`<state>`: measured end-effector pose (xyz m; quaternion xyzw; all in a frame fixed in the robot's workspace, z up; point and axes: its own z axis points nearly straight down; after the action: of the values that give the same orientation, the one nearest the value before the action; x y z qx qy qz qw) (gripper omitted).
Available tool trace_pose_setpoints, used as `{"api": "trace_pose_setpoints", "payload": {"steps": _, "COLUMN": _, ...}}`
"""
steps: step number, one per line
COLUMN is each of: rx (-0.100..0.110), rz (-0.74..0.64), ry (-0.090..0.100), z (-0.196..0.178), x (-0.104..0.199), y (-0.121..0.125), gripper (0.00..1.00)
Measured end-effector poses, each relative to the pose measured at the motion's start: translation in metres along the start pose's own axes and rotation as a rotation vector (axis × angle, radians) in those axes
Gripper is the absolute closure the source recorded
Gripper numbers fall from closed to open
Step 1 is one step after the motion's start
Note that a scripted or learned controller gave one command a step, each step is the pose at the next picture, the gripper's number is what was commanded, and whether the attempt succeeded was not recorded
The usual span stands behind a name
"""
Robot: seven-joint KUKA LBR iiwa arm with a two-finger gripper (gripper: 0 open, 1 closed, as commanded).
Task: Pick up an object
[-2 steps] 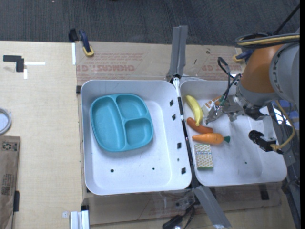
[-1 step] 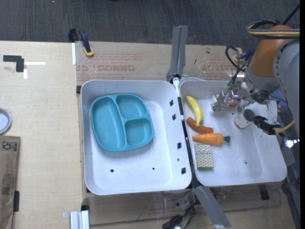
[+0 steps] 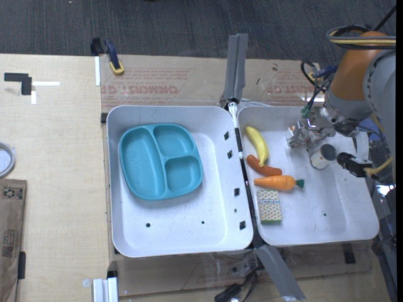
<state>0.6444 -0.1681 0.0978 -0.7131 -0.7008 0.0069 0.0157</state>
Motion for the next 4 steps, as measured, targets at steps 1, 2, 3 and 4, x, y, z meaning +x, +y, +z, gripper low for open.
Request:
{"api": "trace_pose_setpoints", "payload": {"steps": 1, "rx": -0.033, "rz": 0.077, "ry": -0.013, "z": -0.113, "x": 0.046, "y": 0.011, "gripper": 1.0}}
{"api": "trace_pose_setpoints", "payload": {"steps": 2, "rx": -0.032, "rz": 0.216, "ry": -0.011, "z": -0.16, "x": 0.054, "y": 0.009, "gripper": 1.0}}
{"api": "trace_pose_setpoints", "payload": {"steps": 3, "rx": -0.029, "rz": 0.295, "ry": -0.009, "z": -0.131, "x": 0.015, "y": -0.021, "gripper": 1.0}}
{"api": "trace_pose_setpoints", "payload": {"steps": 4, "rx": -0.031, "rz": 0.381, "ry": -0.008, "z": -0.084, "x": 0.0, "y": 0.011, "gripper": 1.0}}
